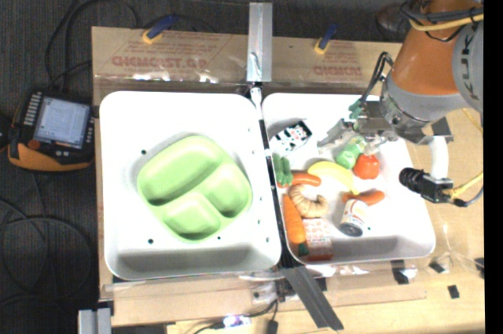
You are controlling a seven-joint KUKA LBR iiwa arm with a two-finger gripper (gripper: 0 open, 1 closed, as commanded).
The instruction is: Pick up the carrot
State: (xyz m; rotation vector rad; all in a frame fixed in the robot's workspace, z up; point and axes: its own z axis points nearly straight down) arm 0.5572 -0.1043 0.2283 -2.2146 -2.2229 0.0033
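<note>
Your pincer (pixel 360 137) hangs over the right bin (pixel 409 234), above a green and orange-red toy rather than the carrot (pixel 293 222), which lies along that bin's left wall by the croissant (pixel 311 201); whether it is spread or pressed together, you cannot tell. The red lettering on the tabletop (pixel 169 60) board is too faint to read.

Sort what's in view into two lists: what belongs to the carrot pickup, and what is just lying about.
For the job:
- carrot, by the right bin's left wall
- tool, over the right bin

Just lying about:
- green divided plate in the left bin
- banana
- small jar
- black-and-white packet
- red packet
- handheld pendant beside the bench
</note>
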